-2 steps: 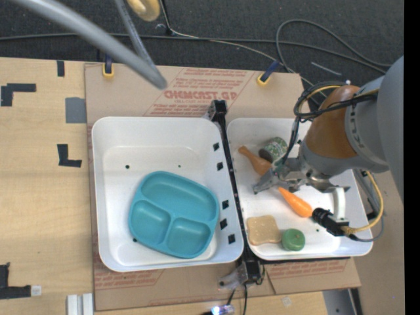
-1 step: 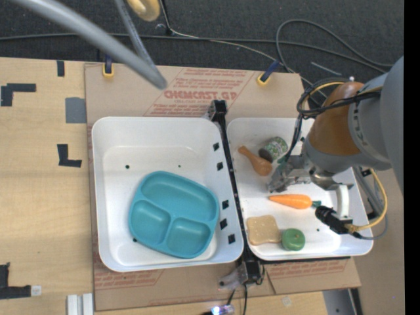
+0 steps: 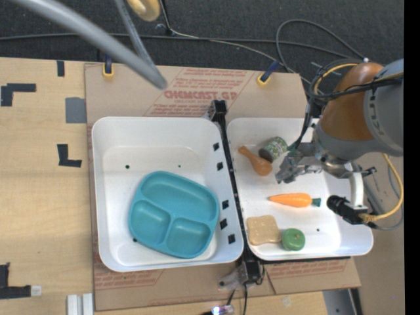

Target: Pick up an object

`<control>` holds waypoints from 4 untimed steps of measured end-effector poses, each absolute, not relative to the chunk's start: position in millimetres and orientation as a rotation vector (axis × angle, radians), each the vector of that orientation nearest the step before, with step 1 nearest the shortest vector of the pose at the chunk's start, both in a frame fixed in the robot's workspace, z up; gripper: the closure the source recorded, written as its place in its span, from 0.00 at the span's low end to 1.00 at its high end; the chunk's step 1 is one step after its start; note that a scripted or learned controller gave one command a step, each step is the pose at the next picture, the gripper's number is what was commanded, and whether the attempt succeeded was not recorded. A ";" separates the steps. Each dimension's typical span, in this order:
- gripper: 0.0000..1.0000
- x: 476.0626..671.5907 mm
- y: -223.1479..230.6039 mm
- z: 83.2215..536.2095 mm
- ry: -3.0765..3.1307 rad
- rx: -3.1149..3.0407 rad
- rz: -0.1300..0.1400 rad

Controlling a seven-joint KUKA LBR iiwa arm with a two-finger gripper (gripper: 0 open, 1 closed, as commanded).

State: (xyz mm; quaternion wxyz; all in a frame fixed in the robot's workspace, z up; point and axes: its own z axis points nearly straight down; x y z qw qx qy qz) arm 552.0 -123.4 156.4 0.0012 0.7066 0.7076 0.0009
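1. Your gripper (image 3: 289,170) hangs low over the right bin (image 3: 357,245), in its upper middle, with the grey arm (image 3: 364,120) and its orange band reaching in from the right edge of the view.

2. Whether the tool is spread or pressed together you cannot tell from this slant — the wrist body hides the tip, and nothing is visibly pinched.

3. The nearest candidates sit on either side of the tool. The carrot (image 3: 291,201) lies just below it in the view, toward the bench's near edge. The brown wooden spoon (image 3: 254,161) lies just to its left, and the small green-and-dark cylinder (image 3: 273,148) sits just above and left of it.

4. The relation that matters: the carrot's long axis runs nearly left-right across the bin, its green stub pointing right. To close across its narrow width, you likely want the closing direction running near-to-far — a judgement, not something shown.

5. The spoon lies on a diagonal, handle toward upper left, bowl toward lower right, so it would ask for a different wrist angle.

6. Farther off, near the bin's front wall, sit the tan slice (image 3: 262,230) and the green round piece (image 3: 293,239), touching or nearly so.

7. The left bin (image 3: 108,136) holds a teal divided tray (image 3: 172,214), well apart from the tool.
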 end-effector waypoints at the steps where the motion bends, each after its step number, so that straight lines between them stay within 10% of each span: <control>1: 1.00 553.0 -123.3 209.4 2.220 2.217 0.004; 4: 1.00 585.0 25.9 215.2 2.230 2.215 -0.001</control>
